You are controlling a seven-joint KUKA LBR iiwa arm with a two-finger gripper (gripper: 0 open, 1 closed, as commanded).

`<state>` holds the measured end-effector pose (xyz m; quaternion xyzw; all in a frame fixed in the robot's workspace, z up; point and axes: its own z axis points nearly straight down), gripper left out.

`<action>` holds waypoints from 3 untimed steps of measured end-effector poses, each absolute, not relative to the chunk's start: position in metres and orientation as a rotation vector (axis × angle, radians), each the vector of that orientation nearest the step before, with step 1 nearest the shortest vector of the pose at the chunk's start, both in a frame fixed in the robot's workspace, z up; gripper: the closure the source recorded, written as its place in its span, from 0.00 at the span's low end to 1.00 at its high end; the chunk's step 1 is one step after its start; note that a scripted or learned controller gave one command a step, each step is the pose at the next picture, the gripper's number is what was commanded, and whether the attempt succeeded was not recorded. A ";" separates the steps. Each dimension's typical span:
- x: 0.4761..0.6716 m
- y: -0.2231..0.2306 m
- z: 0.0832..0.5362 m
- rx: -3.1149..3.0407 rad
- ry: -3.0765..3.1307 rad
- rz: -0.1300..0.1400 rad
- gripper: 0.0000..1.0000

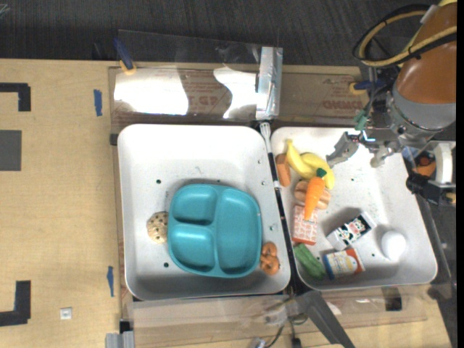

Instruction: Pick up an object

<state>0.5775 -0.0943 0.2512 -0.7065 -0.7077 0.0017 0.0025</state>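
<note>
Gripper hangs over the far part of the right bin, its two grey fingers spread apart with nothing between them. Above it rises the grey wrist with the orange band, reaching in from the right edge.

Just left of the near fingertip, and a little toward the camera, lies a toy banana, close to it but not touching. Beside the banana, further from the gripper, a toy carrot lies lengthwise, its green top touching the banana's end. Past the carrot, along the bin's left wall, sits a red and white packet, and beyond that a green vegetable near the front corner. Toward the camera from the gripper, well apart from it, a black and white carton lies tilted; next to that are a small can with an orange label and a white ball.

Far to the gripper's left, the left bin holds a teal divided plate, with a speckled cookie touching its left side and an orange pretzel-like piece at its right front corner.
</note>
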 end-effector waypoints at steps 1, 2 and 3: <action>0.599 -0.095 0.165 -2.004 -2.409 0.007 0.00; 0.605 -0.098 0.097 -1.978 -2.446 -0.008 0.00; 0.607 -0.098 0.106 -1.980 -2.446 -0.010 1.00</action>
